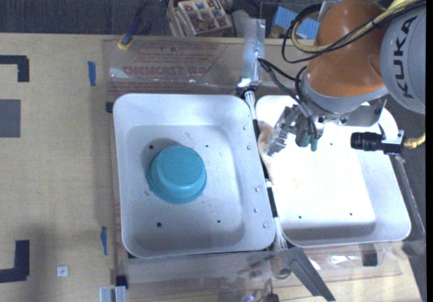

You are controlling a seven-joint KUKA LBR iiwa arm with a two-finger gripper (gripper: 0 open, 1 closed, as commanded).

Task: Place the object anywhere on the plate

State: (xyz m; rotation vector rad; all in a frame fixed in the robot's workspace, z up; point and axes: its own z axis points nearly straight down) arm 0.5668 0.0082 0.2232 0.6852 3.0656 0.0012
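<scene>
A round blue plate (177, 173) lies in the left white bin (135, 118), a little left of that bin's middle. My gripper (292, 134) hangs over the upper left part of the right white bin (385, 219), close to the divide between the bins. A small tan object (264, 134) shows just left of the gripper, at the right bin's left wall. Glare washes out that spot, and I cannot tell whether the object touches the gripper. The orange band of the arm (348, 43) sits above the gripper.
A clear plastic panel (176, 67) lies behind the left bin. Boxes and cables crowd the floor beyond the bench. A black fitting (369, 141) juts from the wrist over the right bin. Bare wood bench extends to the left.
</scene>
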